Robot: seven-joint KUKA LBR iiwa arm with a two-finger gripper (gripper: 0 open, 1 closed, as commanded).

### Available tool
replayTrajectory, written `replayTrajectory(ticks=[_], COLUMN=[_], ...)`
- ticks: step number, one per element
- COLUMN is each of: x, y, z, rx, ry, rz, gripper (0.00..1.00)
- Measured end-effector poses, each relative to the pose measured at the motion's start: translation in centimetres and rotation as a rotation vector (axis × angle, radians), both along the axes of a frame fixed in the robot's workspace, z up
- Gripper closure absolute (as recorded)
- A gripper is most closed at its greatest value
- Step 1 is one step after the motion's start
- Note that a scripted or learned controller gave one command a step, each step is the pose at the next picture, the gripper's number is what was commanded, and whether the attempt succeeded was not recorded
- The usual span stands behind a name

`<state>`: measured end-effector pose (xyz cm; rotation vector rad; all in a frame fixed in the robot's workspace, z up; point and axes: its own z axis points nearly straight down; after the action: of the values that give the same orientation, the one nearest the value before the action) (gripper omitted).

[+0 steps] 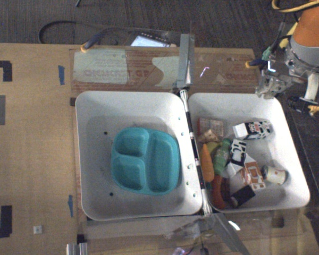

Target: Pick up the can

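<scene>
Partly cropped, fingers [269, 87] unclear above bin [287, 110].

One camera hangs above the bench [32, 142], looking down aslant on both bins, arm entering right.

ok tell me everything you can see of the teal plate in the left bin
The teal plate looks like smooth plastic, a rounded rectangle split into three compartments: two smaller ones on its left, one long one on its right. It lies flat, slightly rotated, on the floor of the left bin, roughly central. Nothing lies in it or touches it.
</scene>
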<state>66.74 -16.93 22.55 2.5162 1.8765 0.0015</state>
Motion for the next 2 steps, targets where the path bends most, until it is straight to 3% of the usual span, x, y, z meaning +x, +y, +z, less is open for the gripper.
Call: replayTrajectory(ticks=[1,2], x=[0.11,0.11], y=[0.09,0.14], z=[1.08,1.06], rx=[-0.002,-0.002], ry=[-0.003,-0.002], rz=[0.003,0.003], gripper=[1.0,0.0])
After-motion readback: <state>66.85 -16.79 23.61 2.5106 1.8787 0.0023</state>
